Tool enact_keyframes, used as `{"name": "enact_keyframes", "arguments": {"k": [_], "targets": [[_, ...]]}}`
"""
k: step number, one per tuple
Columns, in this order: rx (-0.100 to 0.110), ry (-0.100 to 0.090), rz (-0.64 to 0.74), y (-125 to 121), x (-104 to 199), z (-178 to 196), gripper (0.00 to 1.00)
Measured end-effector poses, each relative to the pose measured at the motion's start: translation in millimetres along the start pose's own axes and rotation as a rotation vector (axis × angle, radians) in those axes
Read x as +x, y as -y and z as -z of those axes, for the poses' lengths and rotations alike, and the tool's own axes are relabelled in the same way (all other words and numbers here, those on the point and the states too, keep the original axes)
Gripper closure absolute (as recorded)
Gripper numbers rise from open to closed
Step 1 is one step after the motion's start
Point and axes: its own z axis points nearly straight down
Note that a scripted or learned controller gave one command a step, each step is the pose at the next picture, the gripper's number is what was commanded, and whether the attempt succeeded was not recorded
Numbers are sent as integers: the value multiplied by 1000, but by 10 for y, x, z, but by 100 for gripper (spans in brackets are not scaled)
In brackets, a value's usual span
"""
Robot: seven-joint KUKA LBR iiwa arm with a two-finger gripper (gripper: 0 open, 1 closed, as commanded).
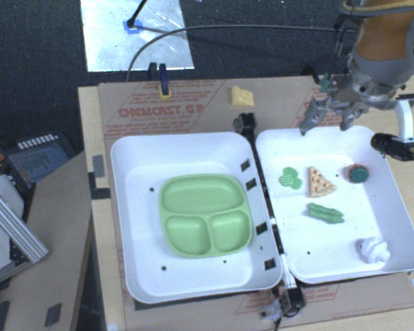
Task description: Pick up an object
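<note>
In the right bin (pixel 390 203) lie a green broccoli-like piece (pixel 290 178), a pizza slice (pixel 320 181), a round dark green and orange piece (pixel 357 174), a green pod (pixel 326 213) and a white crumpled piece (pixel 373 250). My gripper (pixel 330 119) hangs above the bin's far edge, well behind these objects. Its fingers (pixel 311 120) are spread apart and open, with nothing between them.
The left bin (pixel 135 203) holds a light green divided tray (pixel 203 214). A yellow block (pixel 242 95) lies on the cardboard behind the bins. A blue and yellow clamp (pixel 162 81) stands at the back. A grey device (pixel 41 160) sits on the left.
</note>
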Motion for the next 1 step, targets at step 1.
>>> {"name": "enact_keyframes", "arguments": {"k": [1], "targets": [[-12,1,2,-17,2,76,0]]}}
